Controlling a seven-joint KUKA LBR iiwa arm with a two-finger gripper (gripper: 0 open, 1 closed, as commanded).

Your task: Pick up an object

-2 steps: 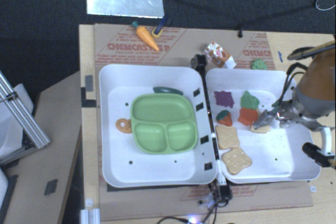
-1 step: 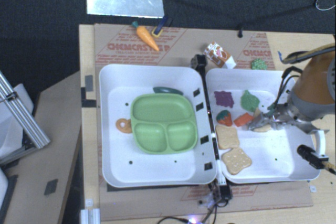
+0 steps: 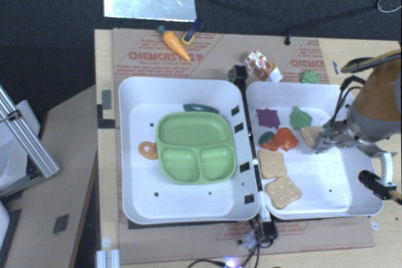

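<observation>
Two toast slices [image 3: 277,177] lie at the near left of the right bin [image 3: 339,201]. Behind them sit a red pepper [image 3: 282,139], purple grapes [image 3: 268,117] and green broccoli [image 3: 300,117]. The hand [image 3: 321,142] is low by a tan piece [image 3: 309,134]; I cannot tell its grip. A green tray [image 3: 193,147] fills the left bin [image 3: 135,110].

On the tabletop [image 3: 107,154] beyond my bins lie a carrot [image 3: 176,44], a small printed carton [image 3: 262,66] and a green broccoli piece [image 3: 309,76].
</observation>
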